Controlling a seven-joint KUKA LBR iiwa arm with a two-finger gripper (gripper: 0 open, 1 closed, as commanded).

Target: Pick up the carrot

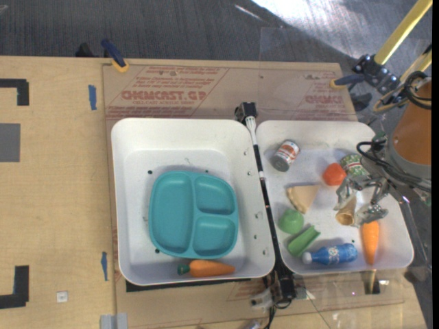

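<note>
While the cardboard-covered bench (55,184) sits on dark carpet, I see two white bins side by side. My gripper (362,199) hangs over the right bin (394,256), fingers spread and grasping nothing. One carrot (370,240) lies just below it, beside a blue bottle (333,255); another carrot (206,268) rests in the left bin (127,184) against a teal divided plate (193,213). A can (285,154), tomato (334,174) and green pieces (298,232) crowd nearby.
</note>
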